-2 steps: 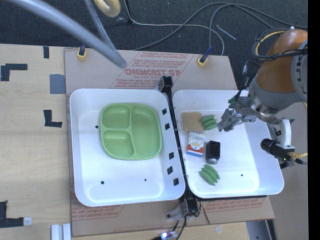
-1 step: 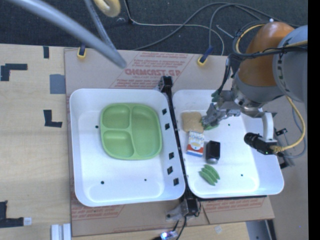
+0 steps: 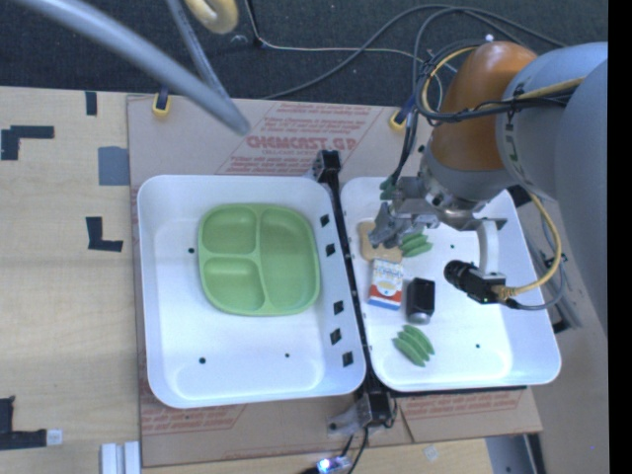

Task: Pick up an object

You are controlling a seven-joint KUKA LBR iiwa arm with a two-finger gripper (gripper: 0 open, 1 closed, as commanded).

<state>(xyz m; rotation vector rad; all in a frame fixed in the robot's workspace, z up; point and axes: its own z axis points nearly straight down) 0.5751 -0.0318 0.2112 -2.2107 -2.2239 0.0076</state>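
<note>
My gripper (image 3: pixel 393 227) hangs over the upper left part of the right bin (image 3: pixel 513 358), its grey fingers pointing down toward a tan piece (image 3: pixel 370 242) and a green pea pod (image 3: pixel 416 247). Just below lie a small red, white and blue box (image 3: pixel 386 285), a black block (image 3: pixel 421 299) and a second green pod (image 3: pixel 414 345). Nothing is visibly held between the fingers, and their spacing is unclear from above.
The left bin (image 3: pixel 168 363) holds a green divided plate (image 3: pixel 260 259). A black divider (image 3: pixel 341 265) runs between the bins. A black cylinder with a yellow cable (image 3: pixel 474 280) hangs off the wrist over the right bin. Grey tubing (image 3: pixel 118 38) crosses the upper left.
</note>
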